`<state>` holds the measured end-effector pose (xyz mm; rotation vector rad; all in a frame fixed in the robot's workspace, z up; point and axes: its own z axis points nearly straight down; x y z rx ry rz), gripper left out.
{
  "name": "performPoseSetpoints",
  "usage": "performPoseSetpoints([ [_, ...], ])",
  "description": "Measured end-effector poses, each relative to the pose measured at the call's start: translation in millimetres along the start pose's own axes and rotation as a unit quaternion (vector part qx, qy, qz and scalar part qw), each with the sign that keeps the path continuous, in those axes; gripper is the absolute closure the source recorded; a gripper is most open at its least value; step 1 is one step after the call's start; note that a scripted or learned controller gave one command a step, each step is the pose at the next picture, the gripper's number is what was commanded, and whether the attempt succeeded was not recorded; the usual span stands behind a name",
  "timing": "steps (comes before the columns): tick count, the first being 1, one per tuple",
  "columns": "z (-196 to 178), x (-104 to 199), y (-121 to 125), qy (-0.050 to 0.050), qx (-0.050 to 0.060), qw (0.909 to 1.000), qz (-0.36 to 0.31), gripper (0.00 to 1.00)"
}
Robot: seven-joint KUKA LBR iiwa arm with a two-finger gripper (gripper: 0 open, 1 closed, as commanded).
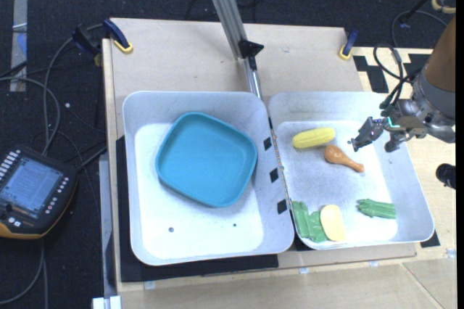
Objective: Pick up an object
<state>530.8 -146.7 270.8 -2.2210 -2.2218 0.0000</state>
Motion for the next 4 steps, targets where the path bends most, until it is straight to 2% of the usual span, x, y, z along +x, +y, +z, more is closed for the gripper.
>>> performPoseSetpoints([
  [1, 0, 0, 0, 0.000, 0.000, 1.0000, 0.000, 0.00],
  [3, 115, -12, 1, 0.000, 0.003, 1.0000, 0.001, 0.00],
  [4, 163, -5, 7, 0.000, 0.002, 1.0000, 0.000, 0.00],
])
